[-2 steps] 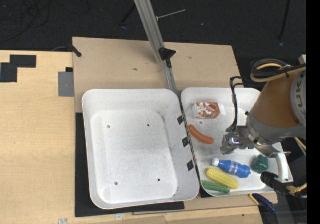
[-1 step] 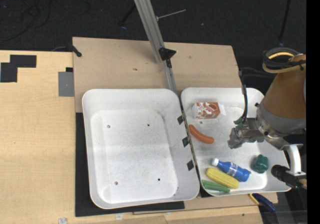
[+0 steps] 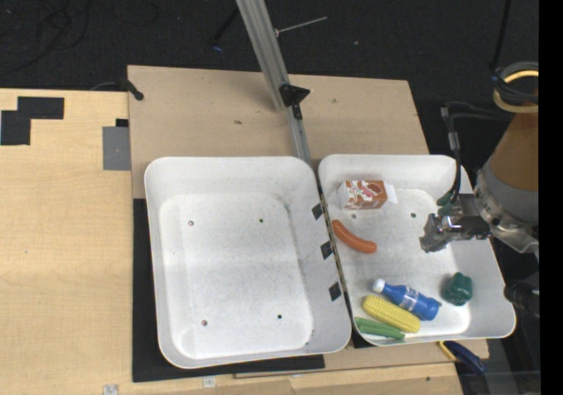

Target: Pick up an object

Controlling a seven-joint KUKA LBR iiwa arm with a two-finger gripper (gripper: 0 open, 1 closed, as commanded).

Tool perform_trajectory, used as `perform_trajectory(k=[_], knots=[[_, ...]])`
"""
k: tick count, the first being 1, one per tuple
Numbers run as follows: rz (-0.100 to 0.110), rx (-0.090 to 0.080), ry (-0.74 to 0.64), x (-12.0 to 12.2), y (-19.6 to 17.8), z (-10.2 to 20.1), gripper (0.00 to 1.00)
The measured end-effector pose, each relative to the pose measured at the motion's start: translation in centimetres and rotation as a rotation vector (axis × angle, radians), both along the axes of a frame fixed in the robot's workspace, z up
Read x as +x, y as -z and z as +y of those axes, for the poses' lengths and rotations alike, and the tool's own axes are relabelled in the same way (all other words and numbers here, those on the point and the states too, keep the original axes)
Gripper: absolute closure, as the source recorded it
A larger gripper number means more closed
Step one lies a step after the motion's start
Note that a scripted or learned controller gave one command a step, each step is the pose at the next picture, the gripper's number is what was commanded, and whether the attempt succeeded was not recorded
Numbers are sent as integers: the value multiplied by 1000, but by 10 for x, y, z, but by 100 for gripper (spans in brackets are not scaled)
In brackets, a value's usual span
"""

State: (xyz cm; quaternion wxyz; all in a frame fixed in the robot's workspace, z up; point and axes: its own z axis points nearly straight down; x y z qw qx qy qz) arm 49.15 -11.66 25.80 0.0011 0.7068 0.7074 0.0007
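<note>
Camera view puts our gripper [image 3: 434,237], grip state unclear to us, over the right bin [image 3: 413,169] beside the hot dog [image 3: 354,238]; we should centre above it before descending.

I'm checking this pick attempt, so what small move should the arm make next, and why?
Probably lower the tool a little and shift it toward the green object, the nearest item. The tool sits over bare floor of the right bin with nothing between its tips, while the blue bottle and corn lie farther off.
</note>
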Motion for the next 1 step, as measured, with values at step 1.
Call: perform_trajectory(k=[1], knots=[[5,2,-4,21,3,55,100]])
